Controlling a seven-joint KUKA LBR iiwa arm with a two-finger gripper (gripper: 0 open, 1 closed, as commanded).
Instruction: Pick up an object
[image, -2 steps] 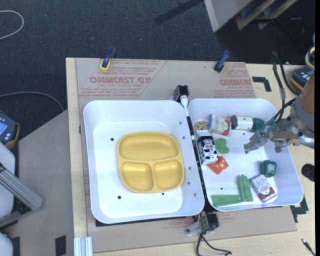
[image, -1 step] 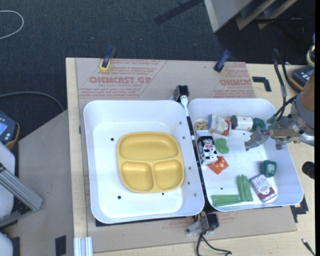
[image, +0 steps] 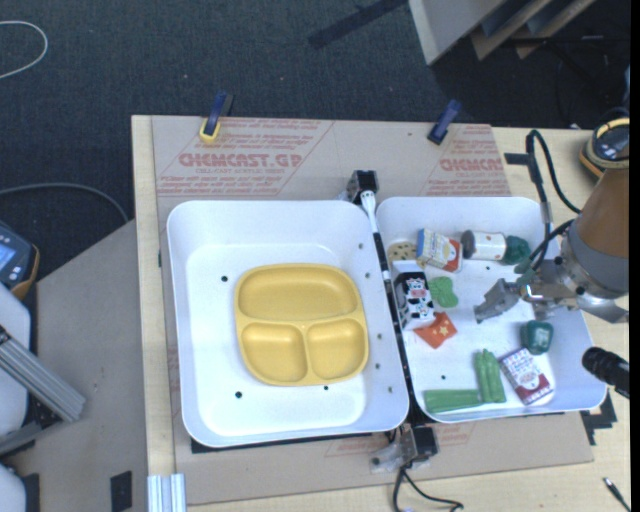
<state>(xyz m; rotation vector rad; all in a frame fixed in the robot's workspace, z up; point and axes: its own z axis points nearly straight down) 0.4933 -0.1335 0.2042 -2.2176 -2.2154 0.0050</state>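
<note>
The right bin (image: 395, 215) holds several small objects. Along its far side lie a round cookie (image: 402, 250), a small carton (image: 437, 247), a white bottle with a red cap (image: 485, 245) and a dark green piece (image: 518, 250). A black-and-white toy (image: 415, 298), a green blob (image: 444, 293) and a red wedge (image: 435, 330) sit at its left. Green pods (image: 487, 376), a red-and-white packet (image: 526, 376) and a teal cup (image: 538, 337) lie near the front. My gripper (image: 508, 300) hangs over the bin's middle right, open, with nothing between its fingers, just above the teal cup.
The left bin (image: 190, 300) holds a yellow divided plate (image: 300, 322). A black divider clip (image: 362, 184) sits between the bins at the back. The arm's grey body (image: 605, 240) covers the right bin's right rim. Cables run at the bench's right and front.
</note>
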